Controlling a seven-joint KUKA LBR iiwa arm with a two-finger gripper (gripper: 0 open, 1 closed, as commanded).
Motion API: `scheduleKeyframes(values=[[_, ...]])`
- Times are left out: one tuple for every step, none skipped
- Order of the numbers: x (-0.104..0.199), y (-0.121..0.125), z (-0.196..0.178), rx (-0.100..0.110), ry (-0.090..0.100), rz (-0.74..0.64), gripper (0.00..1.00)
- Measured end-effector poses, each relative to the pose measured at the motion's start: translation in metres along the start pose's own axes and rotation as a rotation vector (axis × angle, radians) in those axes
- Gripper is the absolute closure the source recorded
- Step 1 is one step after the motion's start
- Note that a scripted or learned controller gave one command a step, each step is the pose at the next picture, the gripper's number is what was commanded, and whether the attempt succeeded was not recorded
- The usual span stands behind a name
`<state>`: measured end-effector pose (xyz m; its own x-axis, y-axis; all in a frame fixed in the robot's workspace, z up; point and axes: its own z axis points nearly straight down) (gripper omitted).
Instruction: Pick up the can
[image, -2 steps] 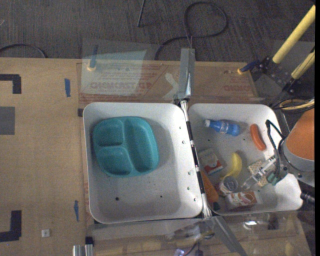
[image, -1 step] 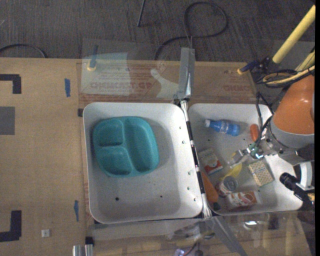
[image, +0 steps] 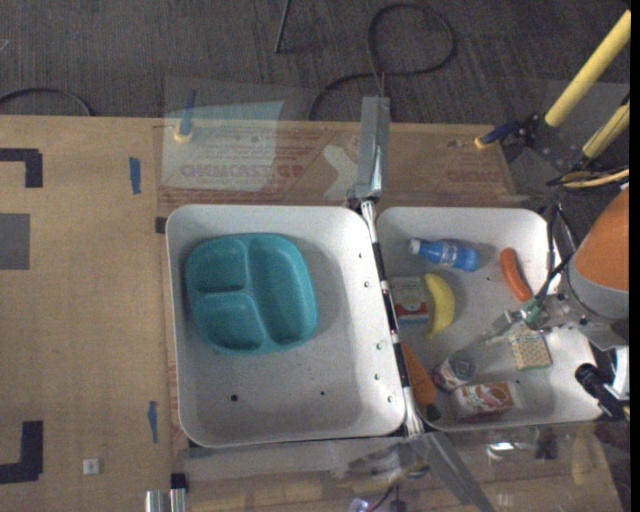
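Note:
The can (image: 458, 372) lies on its side near the front of the right bin (image: 470, 216). Its silver end faces up and to the left, and a red and brown label shows below that end. My gripper (image: 524, 324) hangs over the right part of this bin, up and to the right of the can and apart from it. The arm's orange band (image: 610, 250) is at the view's right edge.
The right bin also holds a blue bottle (image: 446, 253), a banana (image: 440, 303), an orange sausage-shaped toy (image: 515, 273), a small carton (image: 409, 301), a carrot (image: 420, 375) along its left wall and a checkered tan piece (image: 530, 350). A teal divided plate (image: 250, 290) sits in the left bin (image: 290, 400).

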<state>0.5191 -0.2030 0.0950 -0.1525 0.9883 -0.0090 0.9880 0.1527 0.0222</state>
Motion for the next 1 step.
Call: scheduleKeyframes(values=[[0.027, 0.0553, -0.0053, 0.005, -0.004, 0.286, 0.0]])
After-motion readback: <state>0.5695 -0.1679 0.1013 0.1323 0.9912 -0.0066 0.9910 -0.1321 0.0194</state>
